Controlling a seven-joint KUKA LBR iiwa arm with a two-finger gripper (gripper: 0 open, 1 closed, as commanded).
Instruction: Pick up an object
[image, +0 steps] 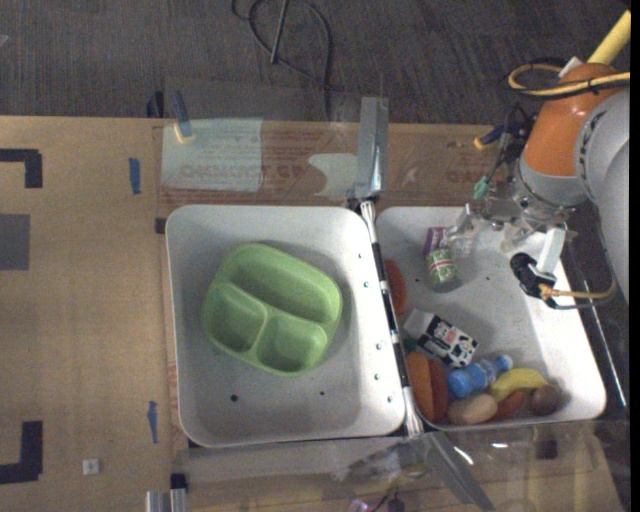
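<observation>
My gripper hangs over the far part of the right bin, below the orange wrist band. Just to its left a small can with a green and white label stands on the bin floor, with a purple packet behind it. I cannot tell whether the gripper touches either one. Along the bin's near edge lie a black-and-white carton, a blue bottle, a banana, a potato and an orange-red hot dog.
A green divided plate lies in the left bin. A red-orange item rests against the right bin's left wall. A black cable loops down from the wrist over the bin. A metal divider stands between the bins.
</observation>
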